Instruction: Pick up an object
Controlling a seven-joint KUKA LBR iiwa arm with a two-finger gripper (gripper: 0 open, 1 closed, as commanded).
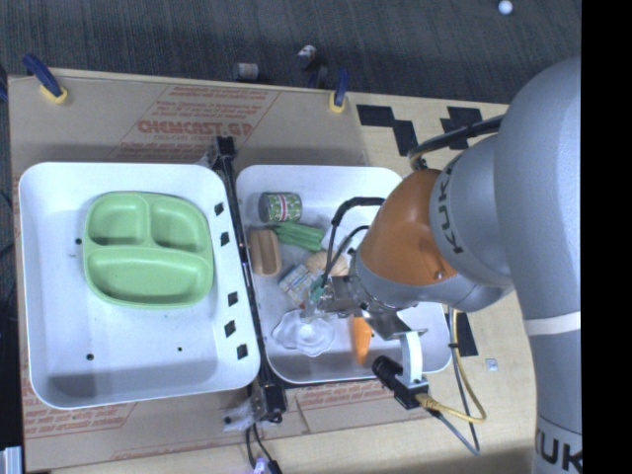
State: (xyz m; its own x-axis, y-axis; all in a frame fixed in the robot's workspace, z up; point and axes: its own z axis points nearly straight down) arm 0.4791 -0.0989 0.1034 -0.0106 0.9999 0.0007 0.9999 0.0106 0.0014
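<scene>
Camera view: the grey arm's gripper point(318, 302) is low in the right white bin point(380, 181).
Fingers: hidden under the wrist, so I cannot tell their state.
Objects: clear plastic cup point(304, 334) just below the gripper, orange carrot-shaped piece point(361, 338) beside it, green can point(280, 206) farther up.
Progress: probably nothing is lifted yet; grasp and lift remain.

Hidden beneath the grey arm's orange wrist band point(410, 230): right half of the right-hand shallow white bin point(296, 178), gripper fingers included. Arm cropped rightward.

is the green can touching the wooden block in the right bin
Apart. The camera view shows white bin floor between the green can and the wooden block.
</scene>
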